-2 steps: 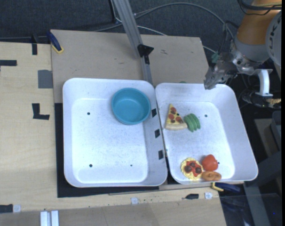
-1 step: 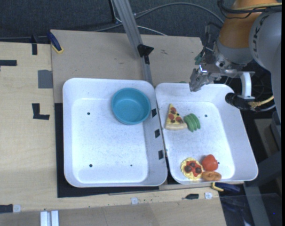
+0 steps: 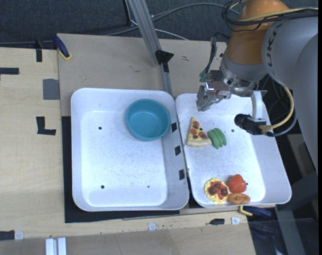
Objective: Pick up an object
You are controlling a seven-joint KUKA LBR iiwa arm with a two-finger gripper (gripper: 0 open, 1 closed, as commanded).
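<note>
Two white bins sat side by side on a tan bench [image 3: 23, 142]. Over the far end of the right bin [image 3: 256, 158] hung the gripper [image 3: 204, 103], and I could not tell how it was set. Just near of it lay a pizza slice [image 3: 196, 133], touching a green veggie [image 3: 218, 137]. At the near end sat a round pizza [image 3: 216, 189], a tomato [image 3: 236, 183] and a bun [image 3: 238, 198]. A blue bowl [image 3: 147, 119] sat in the left bin [image 3: 102, 163].
</note>
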